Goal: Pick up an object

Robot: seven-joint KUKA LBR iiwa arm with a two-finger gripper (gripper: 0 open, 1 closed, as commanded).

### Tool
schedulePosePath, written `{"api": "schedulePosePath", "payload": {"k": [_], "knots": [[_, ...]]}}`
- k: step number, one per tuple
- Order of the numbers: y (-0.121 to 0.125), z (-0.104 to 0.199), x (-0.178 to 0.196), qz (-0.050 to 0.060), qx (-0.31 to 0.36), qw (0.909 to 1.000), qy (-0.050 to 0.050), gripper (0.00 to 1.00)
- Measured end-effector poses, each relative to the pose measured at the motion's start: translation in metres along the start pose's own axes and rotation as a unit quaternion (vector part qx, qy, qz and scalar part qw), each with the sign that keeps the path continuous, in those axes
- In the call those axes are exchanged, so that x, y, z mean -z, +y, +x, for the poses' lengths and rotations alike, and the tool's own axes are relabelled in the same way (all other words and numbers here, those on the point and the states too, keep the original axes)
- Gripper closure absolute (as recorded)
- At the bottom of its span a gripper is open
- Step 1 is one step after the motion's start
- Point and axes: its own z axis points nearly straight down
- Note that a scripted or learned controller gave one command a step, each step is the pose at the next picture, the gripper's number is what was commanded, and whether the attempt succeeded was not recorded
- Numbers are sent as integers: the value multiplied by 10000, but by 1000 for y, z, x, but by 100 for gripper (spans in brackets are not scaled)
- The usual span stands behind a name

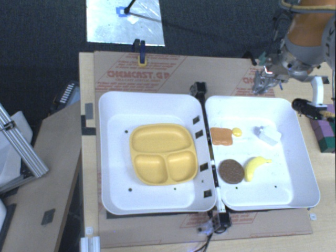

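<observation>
The right bin (278, 190) holds an orange slab (221, 136), a small yellow ball (237, 132), a white block (269, 136), a brown round disc (231, 171) and a yellow banana (255, 166). My gripper (262, 83) hangs above the bench just behind the right bin's far rim, well apart from all of these. Nothing shows in its grasp.
The left bin (113, 140) carries a yellow divided plate (160, 154). A black divider with clips (205, 140) runs between the bins. A shiny metal sheet (125, 14) lies on the floor at the back. A purple and green block (326, 133) sits at the far right.
</observation>
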Motion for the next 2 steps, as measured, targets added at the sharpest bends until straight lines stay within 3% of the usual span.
{"api": "schedulePosePath", "payload": {"k": [2], "knots": [[-13,108,-29,38,17,10000,15,100]]}}
